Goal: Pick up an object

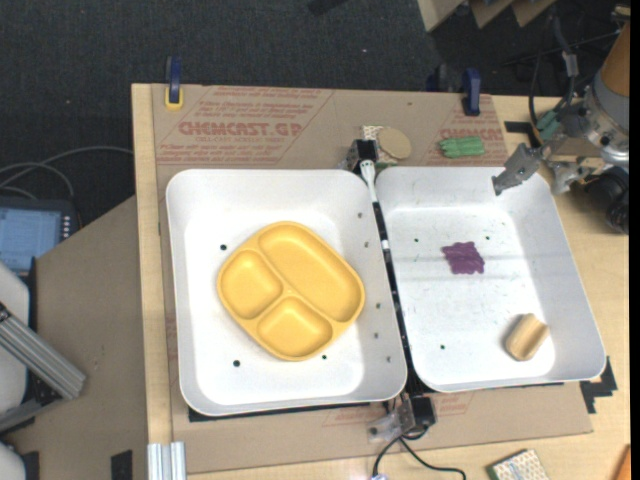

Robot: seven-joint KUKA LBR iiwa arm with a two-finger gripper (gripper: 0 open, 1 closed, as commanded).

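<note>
The purple object [463, 258], perhaps crumpled cloth, lies mid right bin [565, 238]; a tan block [525, 337] sits near its front right corner. The gripper [515, 171] hovers above the back right corner, fingers apart. Centre over one object, then descend straight.

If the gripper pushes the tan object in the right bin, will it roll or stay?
The tan object looks rounded like a short cylinder, so it would probably roll. It lies close to the right bin's sloped wall, which would likely stop it.
</note>
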